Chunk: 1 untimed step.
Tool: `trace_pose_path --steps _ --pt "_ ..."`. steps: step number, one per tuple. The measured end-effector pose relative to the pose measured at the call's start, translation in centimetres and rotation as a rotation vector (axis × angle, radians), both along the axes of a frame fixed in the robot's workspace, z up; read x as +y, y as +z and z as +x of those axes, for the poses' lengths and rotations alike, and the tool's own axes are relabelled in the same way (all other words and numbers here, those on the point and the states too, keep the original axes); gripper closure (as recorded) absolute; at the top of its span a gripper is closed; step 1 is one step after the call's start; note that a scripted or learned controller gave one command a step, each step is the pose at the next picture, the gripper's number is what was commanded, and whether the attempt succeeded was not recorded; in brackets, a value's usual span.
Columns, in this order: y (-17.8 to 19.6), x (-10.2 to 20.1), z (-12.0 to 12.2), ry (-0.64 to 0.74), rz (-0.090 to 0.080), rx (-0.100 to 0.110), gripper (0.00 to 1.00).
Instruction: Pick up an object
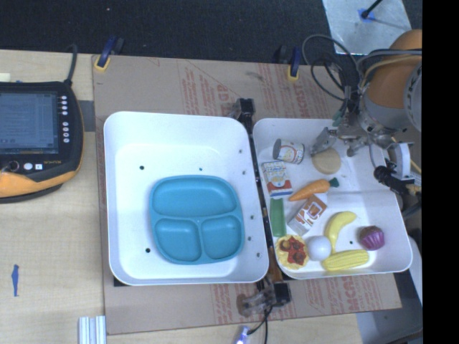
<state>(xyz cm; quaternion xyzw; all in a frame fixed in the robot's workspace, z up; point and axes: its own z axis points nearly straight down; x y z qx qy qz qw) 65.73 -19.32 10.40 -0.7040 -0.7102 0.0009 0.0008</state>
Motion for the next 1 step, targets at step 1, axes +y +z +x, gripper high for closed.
trace_pose_path --steps 1 --pt "-1.25 4.31 -4.78 -0.002 -0.001 0.002 0.0"
